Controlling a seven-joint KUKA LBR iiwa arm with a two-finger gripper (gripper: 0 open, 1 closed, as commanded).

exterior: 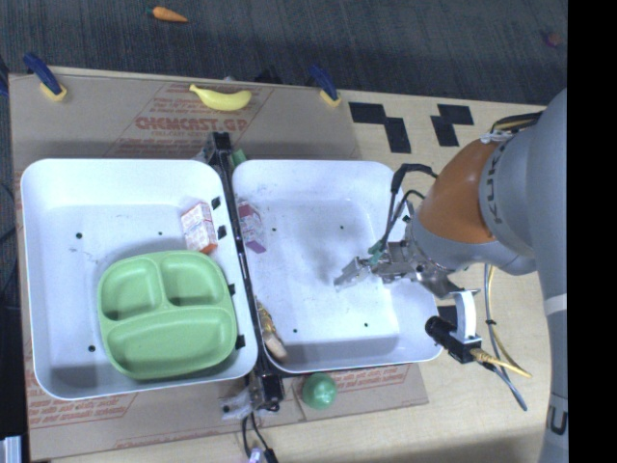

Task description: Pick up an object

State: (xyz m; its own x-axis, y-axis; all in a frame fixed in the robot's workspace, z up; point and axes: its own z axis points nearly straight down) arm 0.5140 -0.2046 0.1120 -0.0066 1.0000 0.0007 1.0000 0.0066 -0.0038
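Two shallow white bins sit side by side on a cardboard-covered bench, seen from above at a slant. The left bin holds a green divided plate in its lower half, and a small red and white carton lies just above the plate near the bin's right wall. The right bin has a small packet with purple and red print resting against its left wall, and a tan object lies at its lower left corner, on the rim.

The grey arm with its orange band reaches in from the right. Its gripper is low over the right side of the right bin, pointing left, with metal fingers close together; nothing is visible between them. The packet is well apart from the gripper, across the bin floor.

Outside the bins, a yellow banana lies on the cardboard above them, a green ball sits just below the right bin, and a small orange carrot lies on the dark floor beyond the bench. Blue clamps grip the cardboard's top edge.
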